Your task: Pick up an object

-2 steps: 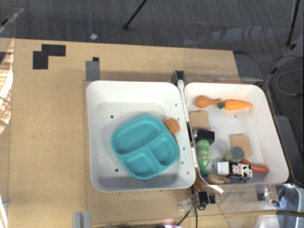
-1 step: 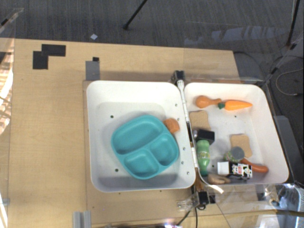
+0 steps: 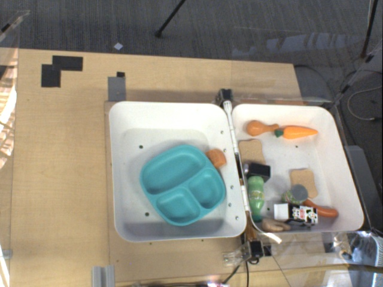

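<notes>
two white bins side by side on a wooden surface, seen from above. the state of the tool cannot be told from this view.

left bin: a teal plate with three compartments lies flat near the middle, turned at a slant. a small orange-brown lump rests against the plate's upper right rim, close to the wall shared with the other bin.

right bin: the candidate things for the pick lie here, well spread.
- far end: a tan gourd and a carrot, end to end, the carrot's green tip towards the gourd.
- beside the dividing wall, in a row from far to near: a brown square, a black block touching its near edge, then a green bottle lying lengthwise.
- middle: a second brown square with a grey disc at its near left corner.
- near end: a white and black box, an orange-red piece just right of it, and a pale tan piece against the near wall; whether the box touches either one cannot be told.

on the surface, black tape marks sit at the far left, well apart from the bins. cables gather at the near edge below the joint of the bins. dark carpet lies beyond the surface.
</notes>
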Tool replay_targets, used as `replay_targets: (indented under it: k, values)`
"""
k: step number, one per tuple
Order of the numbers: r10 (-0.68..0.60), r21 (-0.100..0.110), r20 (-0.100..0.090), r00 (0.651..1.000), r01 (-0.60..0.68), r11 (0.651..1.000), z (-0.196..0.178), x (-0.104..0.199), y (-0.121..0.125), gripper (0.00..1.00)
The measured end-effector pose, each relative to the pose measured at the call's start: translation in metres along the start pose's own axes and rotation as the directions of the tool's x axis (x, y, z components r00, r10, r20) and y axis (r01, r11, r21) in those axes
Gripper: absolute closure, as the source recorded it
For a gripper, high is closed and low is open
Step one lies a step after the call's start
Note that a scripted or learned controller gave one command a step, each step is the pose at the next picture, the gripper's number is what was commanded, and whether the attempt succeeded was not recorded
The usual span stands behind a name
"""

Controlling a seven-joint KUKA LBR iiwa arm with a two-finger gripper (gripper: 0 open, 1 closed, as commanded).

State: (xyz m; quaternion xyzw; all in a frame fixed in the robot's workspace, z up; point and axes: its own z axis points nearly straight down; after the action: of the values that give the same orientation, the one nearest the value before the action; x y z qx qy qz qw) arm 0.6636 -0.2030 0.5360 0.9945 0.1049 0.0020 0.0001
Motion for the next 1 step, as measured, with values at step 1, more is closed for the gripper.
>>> replay_targets:
  k: [1]
  values:
    - [-0.002, 0.0, 0.0, 1.0, 0.002, 1.0, 0.0, 0.0006, -0.0005, 1.0]
